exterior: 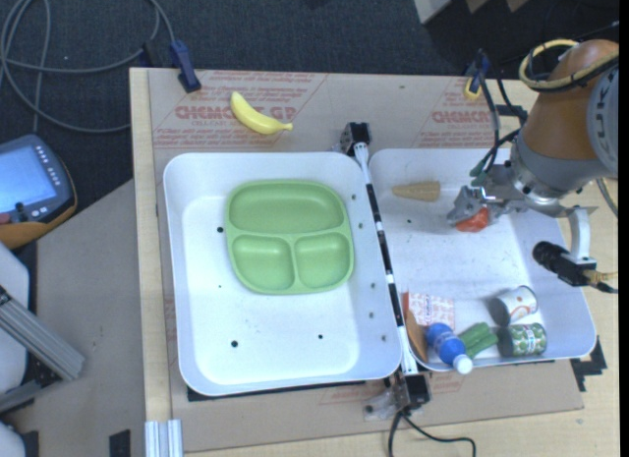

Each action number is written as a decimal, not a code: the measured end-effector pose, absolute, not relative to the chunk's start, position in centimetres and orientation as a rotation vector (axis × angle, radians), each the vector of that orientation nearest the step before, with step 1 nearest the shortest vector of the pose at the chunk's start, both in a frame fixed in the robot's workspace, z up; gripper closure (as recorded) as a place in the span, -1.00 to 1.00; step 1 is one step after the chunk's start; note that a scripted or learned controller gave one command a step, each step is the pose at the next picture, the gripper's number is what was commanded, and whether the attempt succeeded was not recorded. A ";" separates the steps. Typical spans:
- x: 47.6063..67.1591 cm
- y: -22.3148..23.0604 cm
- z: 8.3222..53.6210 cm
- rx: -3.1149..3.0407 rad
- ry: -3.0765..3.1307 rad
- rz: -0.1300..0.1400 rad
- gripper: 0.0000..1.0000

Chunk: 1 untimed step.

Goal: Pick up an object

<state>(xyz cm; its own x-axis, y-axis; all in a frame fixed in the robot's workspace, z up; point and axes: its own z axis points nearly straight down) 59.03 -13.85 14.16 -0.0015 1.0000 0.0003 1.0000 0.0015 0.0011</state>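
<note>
1. Hovering our gripper (pixel 474 207) low in the right bin (pixel 550 293), we are seeing a small red object (pixel 475 220) directly at its tips, touching or just under them.
2. We are not claiming a hold; whether the tips are spread or pressed together we cannot tell.
3. Its long axis we cannot tell; it is looking crumpled, orange-red, partly hidden.

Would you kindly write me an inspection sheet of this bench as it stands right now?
Surface: cardboard-topped bench bearing left bin and right bin.
Job's things: red object under the gripper; tan piece; blue-capped bottle; green item; two cans; packet.
Clutter: green divided plate in left bin; banana on the cardboard.
Grippers: gripper low over the red object, grasp unclear.
Cables: grey loop on the floor.
Surroundings: handheld screen at left.
</note>
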 end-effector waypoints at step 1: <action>56.1 -4.0 18.5 2.222 2.225 -0.001 1.00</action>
